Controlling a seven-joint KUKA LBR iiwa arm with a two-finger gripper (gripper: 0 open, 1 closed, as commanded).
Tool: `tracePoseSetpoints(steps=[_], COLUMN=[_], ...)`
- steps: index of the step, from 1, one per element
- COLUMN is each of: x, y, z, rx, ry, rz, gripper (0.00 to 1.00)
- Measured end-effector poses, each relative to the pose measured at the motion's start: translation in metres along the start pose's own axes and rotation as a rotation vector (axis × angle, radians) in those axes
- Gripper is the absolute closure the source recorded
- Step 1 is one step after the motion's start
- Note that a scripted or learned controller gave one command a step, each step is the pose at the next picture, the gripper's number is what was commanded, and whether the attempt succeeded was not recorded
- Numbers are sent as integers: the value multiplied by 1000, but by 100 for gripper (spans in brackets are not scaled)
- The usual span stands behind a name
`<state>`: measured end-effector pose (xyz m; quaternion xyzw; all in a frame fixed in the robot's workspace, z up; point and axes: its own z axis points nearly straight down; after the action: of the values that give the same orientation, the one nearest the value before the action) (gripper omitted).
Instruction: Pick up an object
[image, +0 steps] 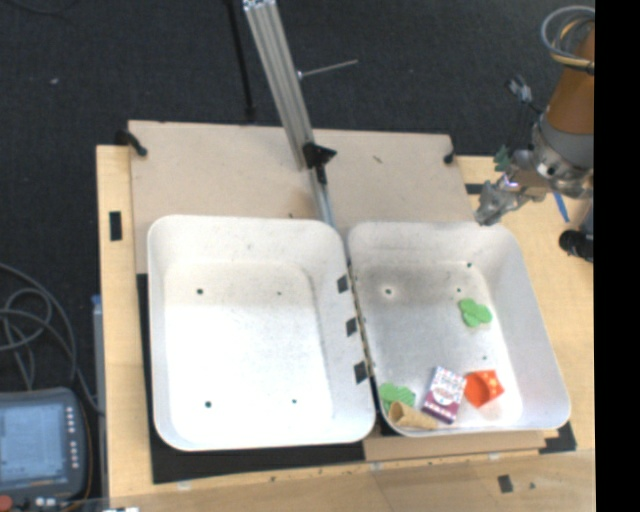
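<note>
The right bin holds several small objects. A green piece lies at its right middle. Near the front edge sit a red block, a purple and white packet, a tan cone-like piece and another green piece. My gripper hangs just beyond the right bin's far right corner, above the bench and apart from all the objects. Nothing shows between its fingers.
The left bin stands beside the right one, with a dark divider strip between them. A slanted metal pole rises behind the bins. A screen unit and cables lie at the lower left, off the bench.
</note>
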<state>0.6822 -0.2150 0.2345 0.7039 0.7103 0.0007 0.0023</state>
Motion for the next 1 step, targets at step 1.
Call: tracePoseSetpoints(steps=[1], x=[55], y=[-14], z=[-12], rx=[2], ry=[2], rz=[4], gripper=[100])
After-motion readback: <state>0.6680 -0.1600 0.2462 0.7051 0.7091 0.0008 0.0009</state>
